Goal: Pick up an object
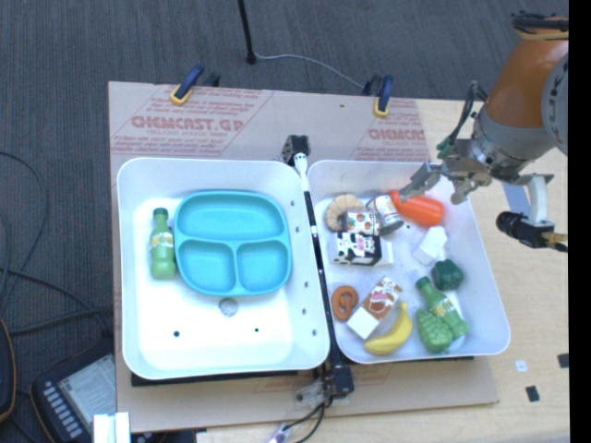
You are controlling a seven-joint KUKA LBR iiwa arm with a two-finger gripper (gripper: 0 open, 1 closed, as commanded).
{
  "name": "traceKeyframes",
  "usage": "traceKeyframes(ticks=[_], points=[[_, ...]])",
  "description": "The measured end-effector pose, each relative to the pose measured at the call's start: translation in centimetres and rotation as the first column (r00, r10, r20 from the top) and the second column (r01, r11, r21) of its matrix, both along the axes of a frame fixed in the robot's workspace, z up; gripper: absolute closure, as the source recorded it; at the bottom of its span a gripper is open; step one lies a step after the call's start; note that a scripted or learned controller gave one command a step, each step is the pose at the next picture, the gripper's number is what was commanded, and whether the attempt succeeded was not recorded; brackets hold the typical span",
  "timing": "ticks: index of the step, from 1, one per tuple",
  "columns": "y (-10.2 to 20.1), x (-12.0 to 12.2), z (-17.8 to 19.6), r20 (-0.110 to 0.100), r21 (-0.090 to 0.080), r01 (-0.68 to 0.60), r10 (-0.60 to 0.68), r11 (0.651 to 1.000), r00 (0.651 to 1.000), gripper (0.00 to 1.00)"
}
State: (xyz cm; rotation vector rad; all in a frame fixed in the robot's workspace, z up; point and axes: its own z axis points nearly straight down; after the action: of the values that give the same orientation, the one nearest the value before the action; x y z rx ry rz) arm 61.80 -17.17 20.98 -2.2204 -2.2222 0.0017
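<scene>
The right bin [489, 293] holds several small items: an orange carrot [421, 210], a tin can [387, 213], a cow-patterned box [357, 246], a white block [430, 245], a green pepper [448, 273], a banana [392, 334] and a green bottle [440, 321]. My gripper [440, 186] hangs over the bin's far right part, just above and behind the carrot. Its fingers [418, 182] are spread apart with nothing between them.
The left bin [138, 330] carries a blue divided plate [233, 243] and a small green bottle [162, 243]. A brown pretzel [344, 301], a snack packet [381, 298] and a bread roll [343, 209] lie toward the right bin's left side. Clamps [381, 96] hold the board's far edge.
</scene>
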Motion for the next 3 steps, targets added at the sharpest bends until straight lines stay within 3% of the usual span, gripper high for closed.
traceKeyframes(ticks=[1,2,3], points=[[3.5,-2.6,-10.6,0.001,0.000,0.000,0.000,1.000,1.000,0.00],[7.1,-12.8,-12.1,0.017,-0.005,0.003,-0.003,1.000,1.000,0.00],[7.1,-12.7,-11.1,0.018,-0.004,0.004,-0.004,1.000,1.000,1.00]])
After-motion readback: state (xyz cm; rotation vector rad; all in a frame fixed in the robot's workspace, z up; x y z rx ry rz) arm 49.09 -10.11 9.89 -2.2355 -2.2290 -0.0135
